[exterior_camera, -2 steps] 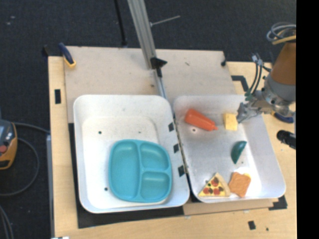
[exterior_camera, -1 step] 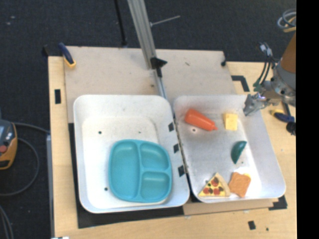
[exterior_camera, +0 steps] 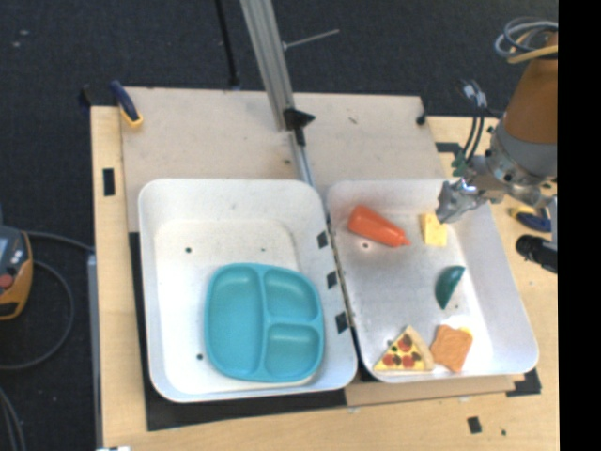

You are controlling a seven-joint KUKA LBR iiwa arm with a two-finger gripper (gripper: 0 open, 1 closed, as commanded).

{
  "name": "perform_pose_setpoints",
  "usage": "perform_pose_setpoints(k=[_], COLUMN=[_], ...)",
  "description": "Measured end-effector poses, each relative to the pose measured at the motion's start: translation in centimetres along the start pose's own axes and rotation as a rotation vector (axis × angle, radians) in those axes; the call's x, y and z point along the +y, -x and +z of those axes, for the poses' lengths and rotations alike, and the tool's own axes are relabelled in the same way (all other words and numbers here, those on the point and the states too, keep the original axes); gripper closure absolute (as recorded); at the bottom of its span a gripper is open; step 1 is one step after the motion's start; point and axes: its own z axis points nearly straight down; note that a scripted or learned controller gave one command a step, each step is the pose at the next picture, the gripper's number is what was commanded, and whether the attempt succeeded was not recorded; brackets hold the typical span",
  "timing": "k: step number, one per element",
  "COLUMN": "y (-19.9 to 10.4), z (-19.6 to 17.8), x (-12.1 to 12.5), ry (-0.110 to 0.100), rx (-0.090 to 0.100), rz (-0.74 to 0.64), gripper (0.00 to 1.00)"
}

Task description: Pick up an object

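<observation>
Camera view: the tool (exterior_camera: 454, 201) hangs over the right white bin (exterior_camera: 488, 289) near its far edge, just beside a small yellow block (exterior_camera: 434, 230); whether it is spread or pressed together cannot be told. An orange plastic carrot (exterior_camera: 377, 225) lies nearby. A turquoise divided plate (exterior_camera: 265, 322) sits in the left white bin (exterior_camera: 188, 214).

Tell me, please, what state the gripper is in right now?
Gripper: over the right bin's far edge, just beside the yellow cheese piece; whether it is open or closed cannot be told.
</observation>
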Motion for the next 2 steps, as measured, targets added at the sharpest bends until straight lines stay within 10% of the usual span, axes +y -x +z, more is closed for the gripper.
perform_pose_setpoints(k=[2], y=[-10.6], z=[-0.1], x=[0.1], ry=[0.000], rx=[0.001], rz=[-0.001], gripper=[1.00])
